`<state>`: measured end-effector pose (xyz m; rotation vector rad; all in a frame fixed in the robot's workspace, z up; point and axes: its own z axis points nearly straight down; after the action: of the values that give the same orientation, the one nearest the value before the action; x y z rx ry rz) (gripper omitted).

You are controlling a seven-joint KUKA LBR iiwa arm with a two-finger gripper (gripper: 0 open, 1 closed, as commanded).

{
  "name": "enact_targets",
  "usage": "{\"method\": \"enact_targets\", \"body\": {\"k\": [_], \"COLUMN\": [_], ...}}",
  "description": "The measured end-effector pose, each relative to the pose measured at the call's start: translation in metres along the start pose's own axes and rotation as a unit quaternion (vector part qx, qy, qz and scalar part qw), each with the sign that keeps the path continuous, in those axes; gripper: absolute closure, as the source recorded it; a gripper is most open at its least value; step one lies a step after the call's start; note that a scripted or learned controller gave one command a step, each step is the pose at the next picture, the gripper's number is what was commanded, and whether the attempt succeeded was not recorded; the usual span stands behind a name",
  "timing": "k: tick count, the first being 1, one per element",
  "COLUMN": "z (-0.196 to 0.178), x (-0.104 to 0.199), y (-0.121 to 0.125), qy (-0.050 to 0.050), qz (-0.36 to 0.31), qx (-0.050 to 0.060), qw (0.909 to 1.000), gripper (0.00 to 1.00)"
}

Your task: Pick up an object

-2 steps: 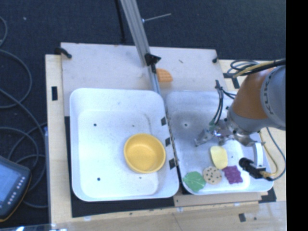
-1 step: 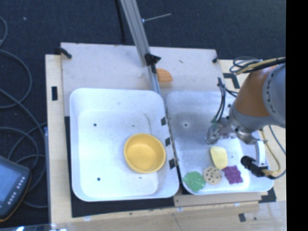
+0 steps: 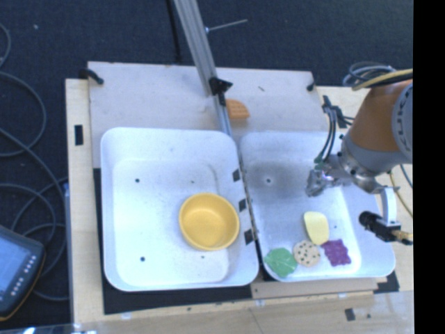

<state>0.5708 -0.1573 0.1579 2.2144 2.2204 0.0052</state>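
We see two bins side by side on the bench (image 3: 80, 186). In the left bin (image 3: 125, 186) a bowl (image 3: 208, 221) sits near the divider. In the right bin (image 3: 278, 165), four small pieces cluster along the front edge: a leaf-shaped piece (image 3: 281, 261), a cookie (image 3: 306, 254), a grape cluster (image 3: 337, 252), and behind them a wedge (image 3: 316, 227). The claw (image 3: 316, 184) hangs above this bin, behind the wedge.

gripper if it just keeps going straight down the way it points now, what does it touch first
Most likely the bare floor of the right bin. The gripper points down above open white surface; the yellow piece lies nearer the camera, off that line, though height is hard to judge from this slanted view.
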Motion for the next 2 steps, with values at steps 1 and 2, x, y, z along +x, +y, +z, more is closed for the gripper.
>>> {"method": "enact_targets", "body": {"k": [1,2], "z": [-0.063,-0.116], "x": [-0.007,-0.009], "y": [0.005,0.007], "qy": [-0.001,0.000], "qz": [0.000,-0.001], "qx": [-0.001,-0.001], "qw": [1.0000,1.0000], "gripper": [1.00,1.00]}}
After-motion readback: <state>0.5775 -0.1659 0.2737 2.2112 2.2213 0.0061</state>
